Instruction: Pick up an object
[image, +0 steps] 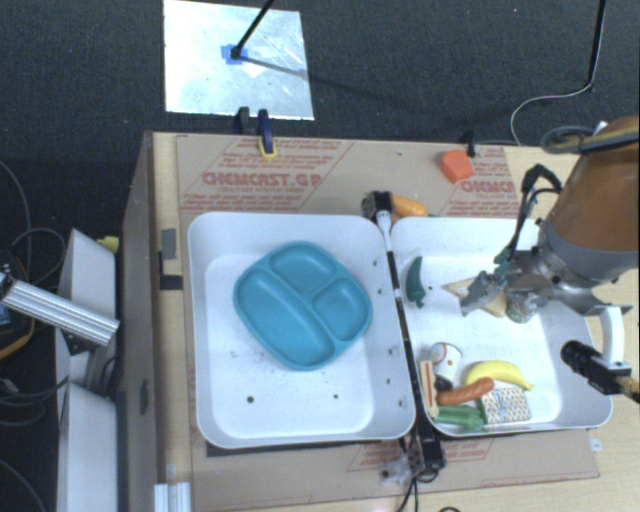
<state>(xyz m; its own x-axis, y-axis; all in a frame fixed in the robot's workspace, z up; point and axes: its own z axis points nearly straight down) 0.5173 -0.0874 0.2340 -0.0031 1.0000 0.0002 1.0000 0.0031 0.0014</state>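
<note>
bench (300, 170) | two white bins (300, 425) side by side | orange block (456, 165)
</note>
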